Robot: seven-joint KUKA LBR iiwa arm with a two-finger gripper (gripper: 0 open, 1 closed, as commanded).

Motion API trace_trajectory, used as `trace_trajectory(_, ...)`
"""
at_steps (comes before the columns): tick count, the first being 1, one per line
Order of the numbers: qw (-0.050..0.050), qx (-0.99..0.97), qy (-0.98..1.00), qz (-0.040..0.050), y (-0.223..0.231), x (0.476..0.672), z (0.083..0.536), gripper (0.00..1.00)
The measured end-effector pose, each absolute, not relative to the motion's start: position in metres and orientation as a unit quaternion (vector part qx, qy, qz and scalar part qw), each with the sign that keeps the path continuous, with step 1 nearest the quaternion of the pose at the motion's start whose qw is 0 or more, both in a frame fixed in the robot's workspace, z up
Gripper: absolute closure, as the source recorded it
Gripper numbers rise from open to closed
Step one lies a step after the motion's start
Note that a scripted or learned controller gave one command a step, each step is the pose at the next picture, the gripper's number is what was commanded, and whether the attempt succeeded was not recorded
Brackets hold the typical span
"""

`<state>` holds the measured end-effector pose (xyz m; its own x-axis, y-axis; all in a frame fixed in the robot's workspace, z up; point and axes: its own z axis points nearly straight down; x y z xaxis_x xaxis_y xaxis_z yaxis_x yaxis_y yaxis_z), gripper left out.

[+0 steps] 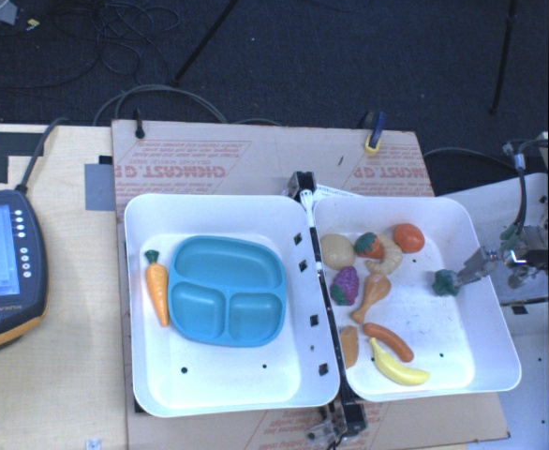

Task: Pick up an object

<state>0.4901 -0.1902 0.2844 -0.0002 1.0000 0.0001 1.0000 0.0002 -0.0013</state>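
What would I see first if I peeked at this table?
The big blue tray in the left bin, with an orange carrot lying beside it on its left. Then the heap of toy food in the right bin: a red tomato, purple grapes, a yellow banana. The gripper sits at that bin's right side.
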Motion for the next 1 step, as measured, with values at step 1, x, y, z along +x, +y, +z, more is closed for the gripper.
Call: trace_trajectory(1,0.008,-0.705,-0.709,0.0029,-0.1304,0.5027,0.1527,0.0)
